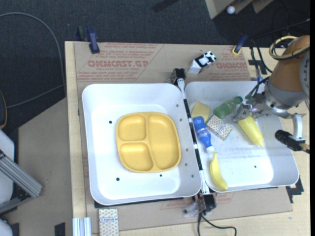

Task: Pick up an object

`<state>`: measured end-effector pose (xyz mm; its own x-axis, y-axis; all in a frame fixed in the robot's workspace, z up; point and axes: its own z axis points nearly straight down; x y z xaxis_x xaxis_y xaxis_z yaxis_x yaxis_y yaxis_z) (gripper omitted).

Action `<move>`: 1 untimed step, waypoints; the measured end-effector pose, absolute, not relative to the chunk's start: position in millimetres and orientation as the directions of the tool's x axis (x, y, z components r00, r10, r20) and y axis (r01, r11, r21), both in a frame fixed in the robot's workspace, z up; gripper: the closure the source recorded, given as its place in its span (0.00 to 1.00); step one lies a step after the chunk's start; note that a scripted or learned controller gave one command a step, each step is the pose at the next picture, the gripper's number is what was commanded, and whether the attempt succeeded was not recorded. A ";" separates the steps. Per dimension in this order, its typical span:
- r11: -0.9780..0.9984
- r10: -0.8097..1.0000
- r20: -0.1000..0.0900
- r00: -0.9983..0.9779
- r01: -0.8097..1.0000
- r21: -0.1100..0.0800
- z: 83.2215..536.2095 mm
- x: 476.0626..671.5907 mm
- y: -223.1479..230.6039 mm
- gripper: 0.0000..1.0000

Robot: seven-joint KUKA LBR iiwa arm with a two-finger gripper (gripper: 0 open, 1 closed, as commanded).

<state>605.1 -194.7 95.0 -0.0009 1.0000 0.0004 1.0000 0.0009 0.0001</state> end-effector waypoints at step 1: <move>0.001 1.000 0.001 -0.001 1.000 -0.019 83.3 649.1 -133.7 1.00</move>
